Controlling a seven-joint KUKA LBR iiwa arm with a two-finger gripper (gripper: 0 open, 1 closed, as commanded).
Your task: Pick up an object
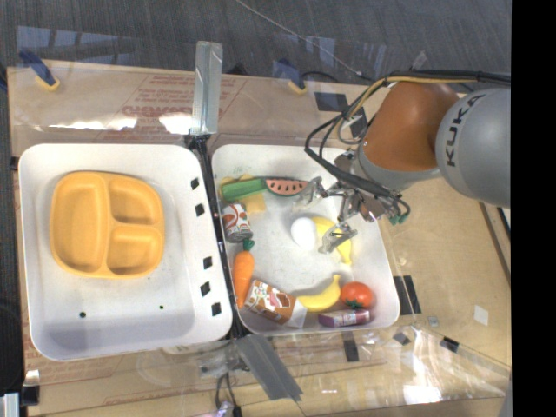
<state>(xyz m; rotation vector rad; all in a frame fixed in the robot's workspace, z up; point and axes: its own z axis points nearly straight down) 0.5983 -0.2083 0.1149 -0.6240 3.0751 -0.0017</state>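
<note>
- The surface (113, 102) carried two white bins side by side; the arm (473, 142) reached in from the right over the right bin (387, 272).
- The left bin (52, 320) held a yellow divided tray (106, 224), well apart from the arm and not relevant to this try.
- The right bin held the candidates: a carrot (243, 274) along the left wall, a banana (320, 295) near the front, a snack packet (269, 303) beside it, a tomato (357, 294) at the front right, a purple piece (343, 319) just below it, a watermelon slice (285, 185) and a green piece (241, 188) at the far side, and a small can (236, 221) by the left wall.
- A white egg (303, 231) sat mid-bin, touching or just beside a small yellow piece (342, 240).
- The pincer (336, 233) hung just right of the egg, over that yellow piece; I couldn't tell whether its fingers were apart or together, and nothing was visibly held.
- Judgement: nearest targets were the egg or the yellow piece. The egg looked round and slippery, likely to roll, so fingers needed to straddle its middle squarely.
- The yellow piece looked the safer pick; descend vertically, close only once low, and keep clear of the right wall.
</note>
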